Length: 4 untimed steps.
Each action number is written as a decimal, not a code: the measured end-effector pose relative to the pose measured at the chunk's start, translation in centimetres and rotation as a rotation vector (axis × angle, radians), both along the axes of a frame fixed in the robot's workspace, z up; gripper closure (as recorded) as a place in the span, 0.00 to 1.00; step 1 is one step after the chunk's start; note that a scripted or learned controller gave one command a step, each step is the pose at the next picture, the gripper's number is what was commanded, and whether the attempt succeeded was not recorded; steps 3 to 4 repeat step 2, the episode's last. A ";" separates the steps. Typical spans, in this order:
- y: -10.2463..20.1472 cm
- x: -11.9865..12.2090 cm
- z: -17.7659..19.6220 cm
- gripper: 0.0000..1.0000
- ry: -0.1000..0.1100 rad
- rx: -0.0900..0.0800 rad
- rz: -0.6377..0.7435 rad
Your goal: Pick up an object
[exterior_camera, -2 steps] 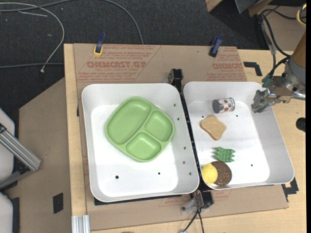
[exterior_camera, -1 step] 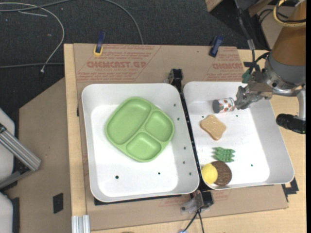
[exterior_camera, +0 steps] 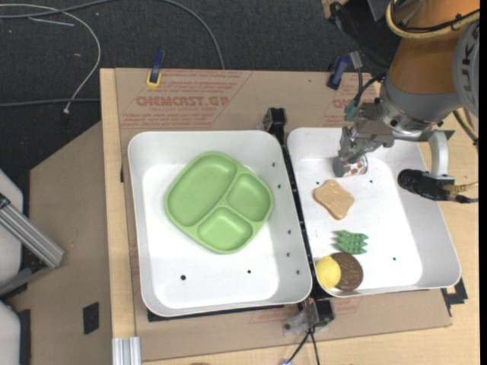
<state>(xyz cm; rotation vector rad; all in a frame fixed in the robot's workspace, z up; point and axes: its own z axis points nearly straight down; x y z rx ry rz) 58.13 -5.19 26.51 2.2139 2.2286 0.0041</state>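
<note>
**Grey gripper lowered over a small object, nothing lifted yet**

Grey gripper (exterior_camera: pixel 353 160) is seen low in the right bin (exterior_camera: pixel 426 242), its fingers drawn narrow around a small red-and-white object (exterior_camera: pixel 358 169) that rests on the floor. A firm hold cannot be confirmed. Lifting is judged to remain. Just below the fingers a bread slice (exterior_camera: pixel 334 198) lies. "CHEMCAST GP" is read on the cardboard (exterior_camera: pixel 183 97) behind.

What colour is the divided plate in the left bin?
Light green divided plate, seen in the camera view.
</note>
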 end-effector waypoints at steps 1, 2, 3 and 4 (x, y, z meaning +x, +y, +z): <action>6.1 1.6 -1.5 1.00 0.001 0.001 0.001; 12.3 2.7 -2.6 1.00 0.000 0.000 0.000; 12.3 2.7 -2.6 1.00 0.000 0.000 0.000; 12.3 2.7 -2.6 1.00 0.000 0.000 0.000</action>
